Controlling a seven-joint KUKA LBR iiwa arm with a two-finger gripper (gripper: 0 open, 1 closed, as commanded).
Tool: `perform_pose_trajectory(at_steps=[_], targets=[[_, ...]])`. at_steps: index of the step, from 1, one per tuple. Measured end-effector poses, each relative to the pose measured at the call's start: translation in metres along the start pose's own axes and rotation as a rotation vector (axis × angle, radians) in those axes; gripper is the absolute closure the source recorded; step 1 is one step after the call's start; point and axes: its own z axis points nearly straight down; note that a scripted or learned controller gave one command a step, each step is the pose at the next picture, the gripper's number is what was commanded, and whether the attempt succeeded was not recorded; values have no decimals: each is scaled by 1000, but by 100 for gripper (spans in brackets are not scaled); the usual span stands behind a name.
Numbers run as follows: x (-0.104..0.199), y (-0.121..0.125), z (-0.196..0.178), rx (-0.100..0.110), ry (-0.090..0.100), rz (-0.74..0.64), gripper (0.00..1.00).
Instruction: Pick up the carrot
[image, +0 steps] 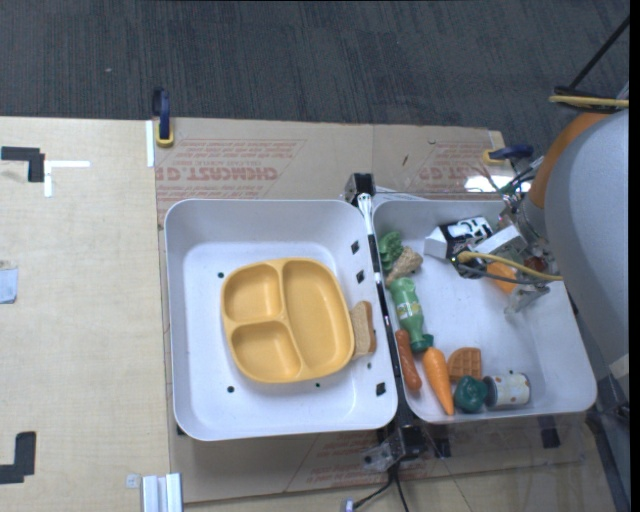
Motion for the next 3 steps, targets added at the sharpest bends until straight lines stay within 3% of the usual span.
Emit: perform_pose_trajectory(at_steps=[1, 2, 3], targets=[[-41, -23, 1, 3, -2, 20, 0], [-41, -24, -8, 6, -5, 11, 100], [-41, -24, -8, 6, -6, 11, 0]])
